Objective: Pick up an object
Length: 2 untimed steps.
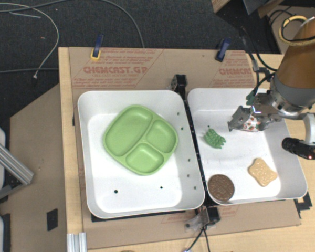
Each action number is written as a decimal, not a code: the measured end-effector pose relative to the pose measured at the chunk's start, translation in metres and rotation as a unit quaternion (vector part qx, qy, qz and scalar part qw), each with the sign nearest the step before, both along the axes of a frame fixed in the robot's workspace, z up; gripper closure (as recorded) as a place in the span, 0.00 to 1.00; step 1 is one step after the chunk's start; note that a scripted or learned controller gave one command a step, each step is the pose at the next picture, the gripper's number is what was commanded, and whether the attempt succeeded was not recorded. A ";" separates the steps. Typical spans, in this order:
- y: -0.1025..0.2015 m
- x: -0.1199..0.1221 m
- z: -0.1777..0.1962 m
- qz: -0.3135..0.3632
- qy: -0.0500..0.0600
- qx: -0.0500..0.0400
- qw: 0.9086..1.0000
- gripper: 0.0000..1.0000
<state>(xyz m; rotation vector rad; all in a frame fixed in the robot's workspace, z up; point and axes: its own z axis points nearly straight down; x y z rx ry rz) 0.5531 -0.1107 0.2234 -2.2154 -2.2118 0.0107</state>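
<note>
My gripper (250,118) hangs over the back part of the right bin (291,190), at the end of the grey and orange arm reaching in from the right. A small white object with red speckles (251,123) sits between its two dark fingers, which are closed against it. I cannot tell whether the object is off the bin floor. To the gripper's lower left lies a small green knobbly toy (214,138). Near the bin's front are a tan biscuit-shaped piece (263,171) and a round brown disc (221,187).
The left bin (94,193) holds a green divided plate (140,139). A black rail (193,140) separates the two bins. Cables and a black sensor part (299,147) hang beside the wrist at the right bin's right edge.
</note>
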 end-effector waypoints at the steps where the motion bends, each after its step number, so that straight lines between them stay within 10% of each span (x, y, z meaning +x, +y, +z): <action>1: 0.000 0.002 0.005 0.001 -0.006 -0.001 1.000 0.00; 2: -0.008 -0.002 -0.043 0.001 -0.005 -0.001 1.000 0.00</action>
